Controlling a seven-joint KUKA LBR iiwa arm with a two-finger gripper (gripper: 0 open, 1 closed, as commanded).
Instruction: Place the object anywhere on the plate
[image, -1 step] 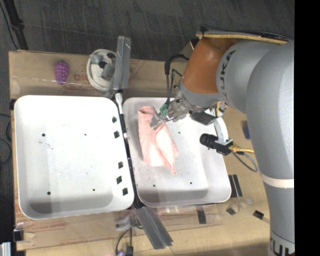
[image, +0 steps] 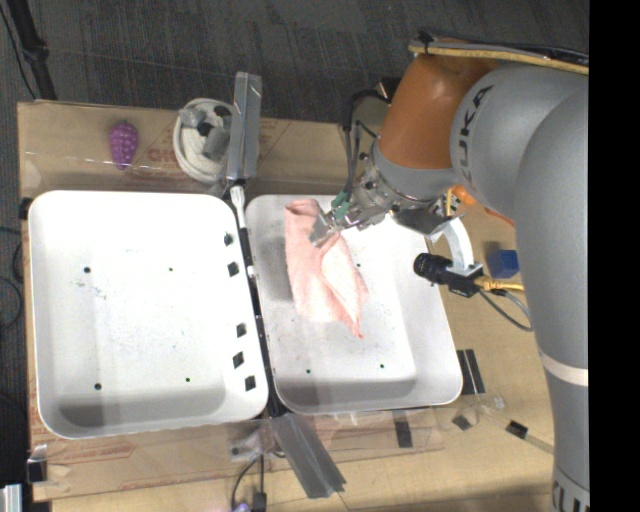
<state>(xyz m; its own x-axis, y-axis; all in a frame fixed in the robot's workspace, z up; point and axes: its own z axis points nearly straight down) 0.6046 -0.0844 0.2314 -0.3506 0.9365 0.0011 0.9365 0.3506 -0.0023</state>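
Bench, right bin (image: 430, 330): gripper (image: 328, 228) pinches pink cloth (image: 325, 275) at its far top corner; lift straight up before traversing so the cloth clears the rim.

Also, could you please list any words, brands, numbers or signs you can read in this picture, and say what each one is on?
"KUKA" on the grey shell of the arm, in dark letters running at a slant, partly cut by the curve.
Faint reddish print on the cardboard behind the left bin: too blurred to read.
Nothing legible on the pink cloth or either bin.
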